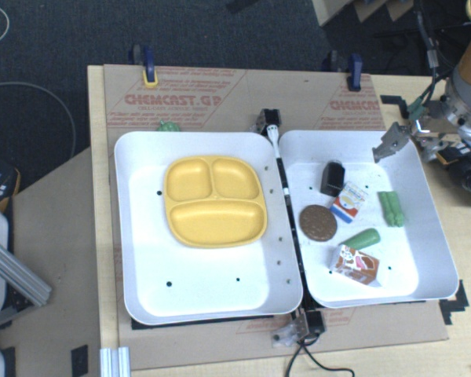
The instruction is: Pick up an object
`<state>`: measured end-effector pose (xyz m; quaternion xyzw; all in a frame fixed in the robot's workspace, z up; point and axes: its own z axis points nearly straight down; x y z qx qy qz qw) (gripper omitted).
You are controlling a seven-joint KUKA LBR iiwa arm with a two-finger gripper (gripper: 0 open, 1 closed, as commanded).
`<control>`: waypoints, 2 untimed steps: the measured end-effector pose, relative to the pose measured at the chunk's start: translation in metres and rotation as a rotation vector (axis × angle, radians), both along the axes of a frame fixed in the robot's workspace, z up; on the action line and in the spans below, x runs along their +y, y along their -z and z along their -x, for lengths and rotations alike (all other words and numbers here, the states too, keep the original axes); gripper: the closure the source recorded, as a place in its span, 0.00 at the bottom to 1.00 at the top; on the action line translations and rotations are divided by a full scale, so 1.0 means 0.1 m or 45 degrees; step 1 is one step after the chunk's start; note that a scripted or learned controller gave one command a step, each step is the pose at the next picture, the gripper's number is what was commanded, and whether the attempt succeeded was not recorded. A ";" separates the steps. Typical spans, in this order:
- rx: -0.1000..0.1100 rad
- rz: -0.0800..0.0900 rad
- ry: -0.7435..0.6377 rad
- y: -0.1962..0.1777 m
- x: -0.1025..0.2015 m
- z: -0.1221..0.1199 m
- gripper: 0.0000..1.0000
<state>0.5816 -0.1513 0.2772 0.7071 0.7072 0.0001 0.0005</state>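
Observation:
The right bin [424, 281] holds a black block [332, 178], a round brown disc [319, 222], a small red, white and blue carton [347, 204], a ridged green piece [390, 208], a green cylinder [363, 239] and a brown and red packet [356, 264]. My gripper [392, 142] hangs over that bin's far right corner, apart from all of these, and carries no object. The grey arm behind it enters from the right edge. A yellow divided plate [216, 200] lies in the left bin [141, 273].
Both bins rest on a cardboard sheet [188, 96] held by two blue clamps [148, 63] [355, 72] at the far edge. A black clip [268, 120] sits where the bins meet. Cables and gear crowd the right side by the arm.

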 end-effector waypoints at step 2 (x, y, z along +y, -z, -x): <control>0.011 -0.005 -0.004 0.36 0.45 0.38 1.00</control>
